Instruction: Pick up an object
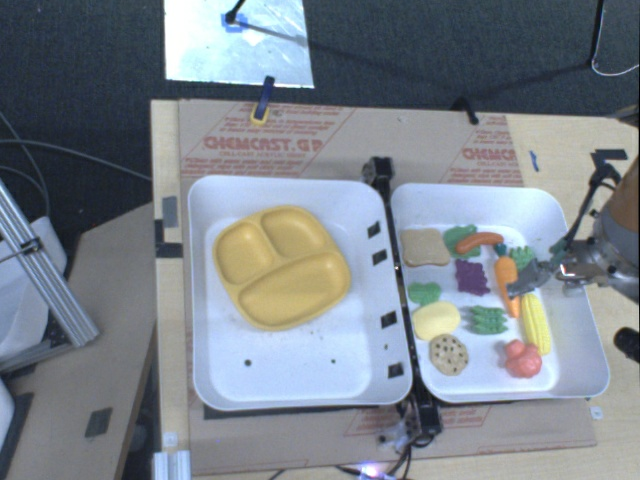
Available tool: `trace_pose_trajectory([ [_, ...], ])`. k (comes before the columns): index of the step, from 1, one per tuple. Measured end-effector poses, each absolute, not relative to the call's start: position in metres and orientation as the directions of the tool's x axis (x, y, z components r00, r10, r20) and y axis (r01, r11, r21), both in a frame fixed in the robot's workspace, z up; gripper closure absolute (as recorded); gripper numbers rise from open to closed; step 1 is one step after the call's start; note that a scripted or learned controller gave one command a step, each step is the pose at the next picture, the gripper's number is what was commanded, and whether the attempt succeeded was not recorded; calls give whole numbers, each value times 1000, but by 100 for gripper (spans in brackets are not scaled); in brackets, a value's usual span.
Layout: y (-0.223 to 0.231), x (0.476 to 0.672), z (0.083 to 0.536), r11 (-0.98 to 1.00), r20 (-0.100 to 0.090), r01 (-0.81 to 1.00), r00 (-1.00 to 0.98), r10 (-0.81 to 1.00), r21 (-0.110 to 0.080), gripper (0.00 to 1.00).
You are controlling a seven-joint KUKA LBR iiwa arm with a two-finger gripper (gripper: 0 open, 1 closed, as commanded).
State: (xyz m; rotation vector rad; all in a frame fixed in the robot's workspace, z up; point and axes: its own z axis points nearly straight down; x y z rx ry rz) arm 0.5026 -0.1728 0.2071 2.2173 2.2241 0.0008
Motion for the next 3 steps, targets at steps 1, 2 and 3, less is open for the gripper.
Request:
trace_pose_trajectory([
  [1,-208,524,83,-2,-1,1000,2,1000,4,0],
  [2,-207,524,99,1,-2,1000,-1,1000,5,100],
  [3,-140,606,113,13,1,1000,-13,1000,10,100],
])
